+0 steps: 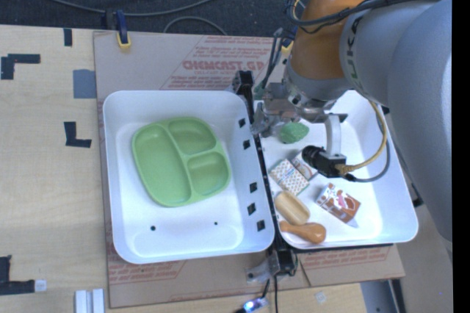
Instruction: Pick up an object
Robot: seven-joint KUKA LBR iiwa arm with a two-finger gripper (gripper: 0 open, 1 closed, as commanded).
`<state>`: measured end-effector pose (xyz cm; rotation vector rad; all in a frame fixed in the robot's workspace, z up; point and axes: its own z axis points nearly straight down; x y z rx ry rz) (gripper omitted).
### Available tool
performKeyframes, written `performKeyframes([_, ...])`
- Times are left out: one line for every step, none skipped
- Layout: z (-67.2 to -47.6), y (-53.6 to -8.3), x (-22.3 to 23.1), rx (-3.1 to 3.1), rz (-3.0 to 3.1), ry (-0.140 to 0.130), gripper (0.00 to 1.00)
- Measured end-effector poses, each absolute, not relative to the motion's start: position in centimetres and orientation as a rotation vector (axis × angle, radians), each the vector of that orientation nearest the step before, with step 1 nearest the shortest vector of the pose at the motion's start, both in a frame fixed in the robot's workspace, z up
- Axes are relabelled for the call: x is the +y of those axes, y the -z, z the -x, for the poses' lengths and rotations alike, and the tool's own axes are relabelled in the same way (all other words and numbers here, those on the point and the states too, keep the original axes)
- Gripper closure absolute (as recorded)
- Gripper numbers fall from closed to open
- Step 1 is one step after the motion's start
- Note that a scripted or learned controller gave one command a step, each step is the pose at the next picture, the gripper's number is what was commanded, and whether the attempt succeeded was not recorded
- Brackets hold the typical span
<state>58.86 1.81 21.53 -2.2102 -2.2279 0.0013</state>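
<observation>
My gripper [273,117] hangs low over the back left corner of the right bin [389,179], close to the divider between the two bins. A small green object [296,132] lies right beside it, partly covered by the gripper body. I cannot tell whether the green object is held. Nearer the front of this bin lie a checkered packet [288,176], a red and white packet [338,203], a tan bread-shaped piece [292,207] and an orange-brown piece [305,232].
The left bin [121,157] holds a green divided plate [181,159]. The grey arm with its orange band [330,18] covers the back of the right bin. A black cable plug [323,159] hangs over the bin's middle.
</observation>
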Motion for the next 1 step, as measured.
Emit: performKeyframes([-59.24,-22.39,6.62,-2.226,2.212,-0.003,1.0])
